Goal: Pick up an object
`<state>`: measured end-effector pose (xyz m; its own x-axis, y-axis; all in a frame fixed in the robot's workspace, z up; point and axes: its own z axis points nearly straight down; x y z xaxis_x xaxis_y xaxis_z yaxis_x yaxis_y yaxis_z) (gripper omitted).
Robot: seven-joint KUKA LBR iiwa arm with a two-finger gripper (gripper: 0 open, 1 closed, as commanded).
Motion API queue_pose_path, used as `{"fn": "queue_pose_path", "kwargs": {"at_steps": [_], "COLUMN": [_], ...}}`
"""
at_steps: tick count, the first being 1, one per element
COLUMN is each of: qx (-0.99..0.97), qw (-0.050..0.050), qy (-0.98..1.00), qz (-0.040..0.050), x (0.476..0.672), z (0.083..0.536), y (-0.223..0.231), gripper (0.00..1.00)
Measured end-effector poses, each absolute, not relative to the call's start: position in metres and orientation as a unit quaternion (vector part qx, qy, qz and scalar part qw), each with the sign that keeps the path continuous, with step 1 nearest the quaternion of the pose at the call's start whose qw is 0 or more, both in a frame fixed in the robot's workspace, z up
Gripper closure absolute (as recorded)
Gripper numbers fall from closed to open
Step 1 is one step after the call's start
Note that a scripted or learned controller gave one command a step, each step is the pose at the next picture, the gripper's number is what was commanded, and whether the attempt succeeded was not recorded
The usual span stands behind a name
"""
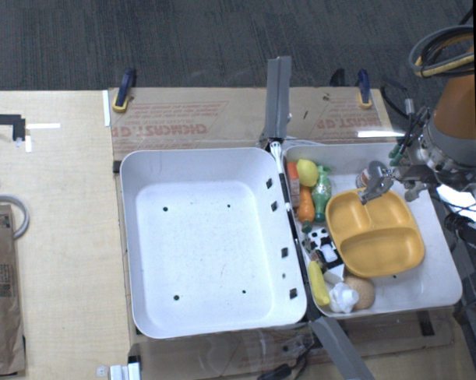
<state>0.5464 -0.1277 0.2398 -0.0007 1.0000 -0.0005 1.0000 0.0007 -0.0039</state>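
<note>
The large shallow white plastic bin (201, 241) at the frame's centre has a bare floor and broad open room on every side within its raised rim. The smaller white bin (443, 252) to its right is crowded: a yellow-orange two-compartment plastic dish (377, 233) fills most of its middle, tilted, with only a narrow strip of bare floor along the right wall and the lower edge. Packed between the dish and the bin's left wall are a yellow lemon-shaped toy (307, 172), a green bottle-like piece (321, 192), an orange carrot-like piece (305, 205), a black-and-white patterned block (322, 245), a yellow banana-shaped piece (318, 282) and a tan rounded lump with a white crumpled bit (352, 294) at the lower edge. The grey arm with its orange band (457, 111) enters from the upper right of the frame, bent down over the right bin's upper right corner. The tool (373, 182) sits at the dish's upper rim, angled toward lower left; whether it is apart or together cannot be told. The tan wooden worktop (52, 231) stretches to the left.
</note>
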Motion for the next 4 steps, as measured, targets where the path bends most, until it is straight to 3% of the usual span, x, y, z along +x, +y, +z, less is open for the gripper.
{"fn": "queue_pose_path", "kwargs": {"at_steps": [1,2,3,4], "qx": [-0.668,-0.658,-0.628,-0.594], "qw": [0.001,-0.001,-0.001,0.000], "qy": [-0.744,-0.753,-0.778,-0.804], "qz": [0.0010,0.0005,0.0006,0.0006], "x": [0.529,0.597,0.561,0.503], "z": [0.212,0.200,0.242,0.278], "y": [-0.166,-0.211,-0.222,-0.222], "gripper": [0.00,0.00,0.00,0.00]}}
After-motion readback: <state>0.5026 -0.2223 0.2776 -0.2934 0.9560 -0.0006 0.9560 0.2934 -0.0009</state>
